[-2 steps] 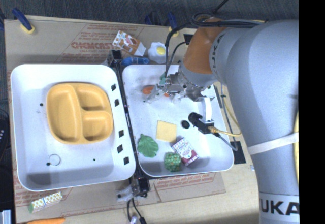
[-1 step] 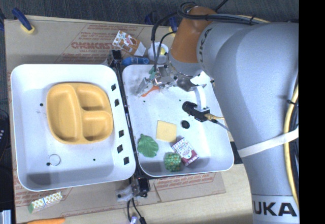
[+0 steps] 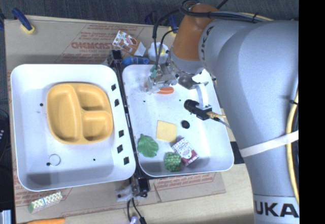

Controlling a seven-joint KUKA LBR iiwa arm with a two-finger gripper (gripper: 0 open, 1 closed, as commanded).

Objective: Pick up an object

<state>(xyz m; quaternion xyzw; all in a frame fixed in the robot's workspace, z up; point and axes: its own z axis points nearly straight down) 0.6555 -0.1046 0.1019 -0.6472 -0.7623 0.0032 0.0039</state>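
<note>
My gripper (image 3: 157, 80) hangs low over the far end of the right bin (image 3: 223, 153), near its back left corner. A small orange, carrot-like piece (image 3: 165, 90) lies just to the gripper's right, close to it or touching it. Farther toward the front lie a yellow cheese square (image 3: 166, 130), a green leaf (image 3: 148, 146), a knobbly green piece (image 3: 172, 161) and a red and white packet (image 3: 185, 151). A small black round spot (image 3: 185, 125) sits beside the cheese.
The left bin (image 3: 20, 131) holds a yellow divided plate (image 3: 80, 112). Black clips (image 3: 122, 131) run along the wall between the bins. On the cardboard behind lie a printed packet (image 3: 125, 41) and a blue item (image 3: 135, 60). The arm covers the right bin's right side.
</note>
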